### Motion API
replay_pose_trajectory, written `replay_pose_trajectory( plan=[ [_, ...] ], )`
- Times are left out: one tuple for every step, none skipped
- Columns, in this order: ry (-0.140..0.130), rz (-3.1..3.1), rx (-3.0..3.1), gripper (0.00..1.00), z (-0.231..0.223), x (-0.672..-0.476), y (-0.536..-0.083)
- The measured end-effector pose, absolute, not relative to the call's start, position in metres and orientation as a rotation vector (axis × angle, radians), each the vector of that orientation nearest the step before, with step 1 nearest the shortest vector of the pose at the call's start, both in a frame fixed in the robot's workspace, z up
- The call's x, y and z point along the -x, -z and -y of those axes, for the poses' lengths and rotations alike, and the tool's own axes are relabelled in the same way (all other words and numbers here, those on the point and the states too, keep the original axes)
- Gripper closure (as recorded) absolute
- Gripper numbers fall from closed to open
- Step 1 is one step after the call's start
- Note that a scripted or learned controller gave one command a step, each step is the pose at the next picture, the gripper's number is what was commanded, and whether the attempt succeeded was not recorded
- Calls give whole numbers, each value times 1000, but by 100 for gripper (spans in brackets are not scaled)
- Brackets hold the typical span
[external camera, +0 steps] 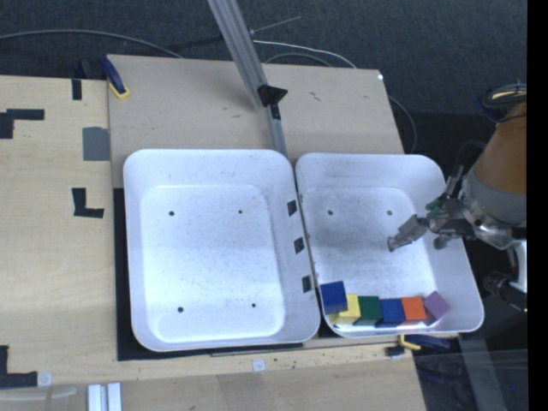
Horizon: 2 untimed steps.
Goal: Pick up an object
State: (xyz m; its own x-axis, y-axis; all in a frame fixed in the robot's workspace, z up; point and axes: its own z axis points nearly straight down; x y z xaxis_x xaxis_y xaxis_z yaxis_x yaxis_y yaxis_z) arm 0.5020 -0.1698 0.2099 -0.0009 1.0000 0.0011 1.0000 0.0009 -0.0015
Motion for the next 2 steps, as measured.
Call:
replay_pose_trajectory(
  plan=[
    [-3, 2225, 2215, 0, 124, -572, -88],
    [-2, 2222, 2219, 0, 126, -571, -92]
  ],
)
